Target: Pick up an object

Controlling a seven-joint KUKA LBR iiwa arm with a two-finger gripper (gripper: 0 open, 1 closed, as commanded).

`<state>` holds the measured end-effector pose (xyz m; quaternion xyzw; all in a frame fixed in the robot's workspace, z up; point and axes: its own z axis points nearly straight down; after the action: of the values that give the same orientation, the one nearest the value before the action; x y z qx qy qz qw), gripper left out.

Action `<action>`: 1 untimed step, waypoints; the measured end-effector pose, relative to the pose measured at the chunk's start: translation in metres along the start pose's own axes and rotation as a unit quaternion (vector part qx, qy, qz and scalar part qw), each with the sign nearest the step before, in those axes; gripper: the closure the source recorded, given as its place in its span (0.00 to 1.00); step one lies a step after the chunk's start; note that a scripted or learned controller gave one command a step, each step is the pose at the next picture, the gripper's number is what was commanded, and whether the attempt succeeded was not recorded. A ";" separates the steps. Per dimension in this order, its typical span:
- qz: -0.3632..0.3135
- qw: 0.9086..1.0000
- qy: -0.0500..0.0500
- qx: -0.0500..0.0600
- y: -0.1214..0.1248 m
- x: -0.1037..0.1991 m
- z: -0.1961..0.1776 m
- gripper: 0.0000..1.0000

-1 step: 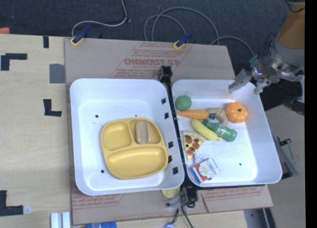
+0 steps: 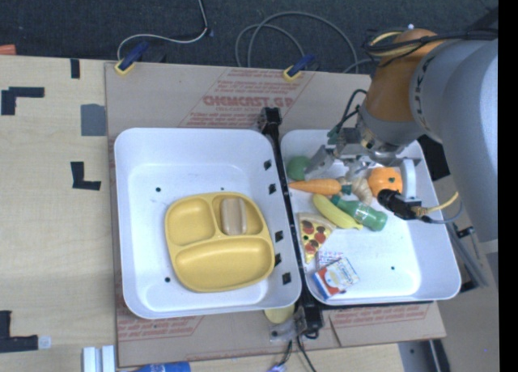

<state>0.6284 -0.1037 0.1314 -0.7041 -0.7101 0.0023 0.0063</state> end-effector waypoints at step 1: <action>0.003 1.000 -0.003 -0.008 -0.001 0.002 0.033 0.00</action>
<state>0.6274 -0.1018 0.0986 -0.7064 -0.7078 -0.0013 -0.0011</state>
